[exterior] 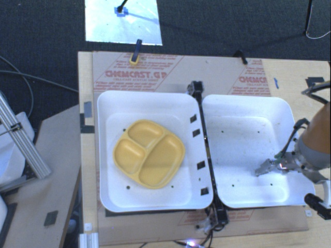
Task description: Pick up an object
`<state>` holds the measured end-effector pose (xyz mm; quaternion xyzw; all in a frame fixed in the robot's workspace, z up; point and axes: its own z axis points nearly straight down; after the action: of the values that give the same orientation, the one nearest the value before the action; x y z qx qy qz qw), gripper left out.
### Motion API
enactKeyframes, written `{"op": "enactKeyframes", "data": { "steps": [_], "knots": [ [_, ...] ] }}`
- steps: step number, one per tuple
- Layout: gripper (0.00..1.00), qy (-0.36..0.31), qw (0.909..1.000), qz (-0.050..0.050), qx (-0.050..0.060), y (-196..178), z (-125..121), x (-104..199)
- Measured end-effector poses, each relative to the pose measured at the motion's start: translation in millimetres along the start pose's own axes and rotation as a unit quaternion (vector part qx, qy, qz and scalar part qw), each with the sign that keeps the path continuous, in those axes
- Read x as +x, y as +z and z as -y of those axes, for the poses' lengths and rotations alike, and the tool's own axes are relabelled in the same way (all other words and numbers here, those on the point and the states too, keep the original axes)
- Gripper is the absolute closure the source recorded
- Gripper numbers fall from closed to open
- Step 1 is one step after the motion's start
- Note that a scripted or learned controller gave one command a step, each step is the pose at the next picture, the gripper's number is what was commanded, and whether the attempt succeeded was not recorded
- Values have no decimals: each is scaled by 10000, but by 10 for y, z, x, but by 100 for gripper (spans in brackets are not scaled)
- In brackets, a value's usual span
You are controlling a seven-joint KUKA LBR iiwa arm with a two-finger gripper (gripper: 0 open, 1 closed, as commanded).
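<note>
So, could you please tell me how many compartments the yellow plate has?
3. The yellow plate lies in the left bin: one small compartment at its top, one small one at its left, and one large one across its lower right. None look hidden.

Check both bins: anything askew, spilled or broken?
Nothing spilled or broken. The yellow divided plate lies flat but turned at an angle to the left bin's walls. The gripper is low in the right bin, away from the plate.

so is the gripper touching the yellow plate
Apart. The camera view shows the gripper in the right bin, the plate in the left bin, divider between.
</note>
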<state>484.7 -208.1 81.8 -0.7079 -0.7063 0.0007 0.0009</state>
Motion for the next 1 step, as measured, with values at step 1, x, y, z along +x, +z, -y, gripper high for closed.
{"op": "enactKeyframes", "data": {
  "steps": [1],
  "knots": [
    [100,-20,10000,5,-27,-132,-27,15]
  ]
}}
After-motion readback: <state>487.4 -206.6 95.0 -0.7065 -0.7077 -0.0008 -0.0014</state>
